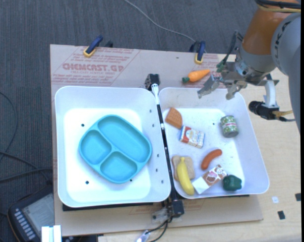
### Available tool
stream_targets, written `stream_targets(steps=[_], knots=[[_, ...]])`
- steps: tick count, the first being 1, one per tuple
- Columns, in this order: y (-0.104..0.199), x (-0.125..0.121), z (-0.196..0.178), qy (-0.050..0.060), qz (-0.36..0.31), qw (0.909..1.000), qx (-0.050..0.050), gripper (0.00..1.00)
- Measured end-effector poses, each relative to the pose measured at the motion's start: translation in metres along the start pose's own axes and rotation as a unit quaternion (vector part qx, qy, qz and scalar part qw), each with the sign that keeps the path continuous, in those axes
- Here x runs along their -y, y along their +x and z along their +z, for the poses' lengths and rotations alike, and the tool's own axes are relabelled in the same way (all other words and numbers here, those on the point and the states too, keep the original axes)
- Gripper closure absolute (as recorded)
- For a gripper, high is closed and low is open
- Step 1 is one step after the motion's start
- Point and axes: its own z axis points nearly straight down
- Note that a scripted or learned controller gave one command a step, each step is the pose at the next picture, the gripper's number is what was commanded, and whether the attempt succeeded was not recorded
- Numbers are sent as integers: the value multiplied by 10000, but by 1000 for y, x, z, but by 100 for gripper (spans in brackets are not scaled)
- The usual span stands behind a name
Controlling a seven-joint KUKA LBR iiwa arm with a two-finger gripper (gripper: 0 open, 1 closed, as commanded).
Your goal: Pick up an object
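Gripper (pixel 221 88) jaws spread (nothing held) above right bin (pixel 252 135)

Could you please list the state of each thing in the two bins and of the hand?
hand: open, holding nothing, above right bin's far rim
blue plate: flat in left bin
can: on its side
banana: lying flat
sausage: lying flat
carrot: outside bins, on board
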Motion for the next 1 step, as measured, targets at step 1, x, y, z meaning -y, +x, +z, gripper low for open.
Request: stream_targets(steps=[1], knots=[[28, 28, 116, -56, 5, 10000, 5, 0]])
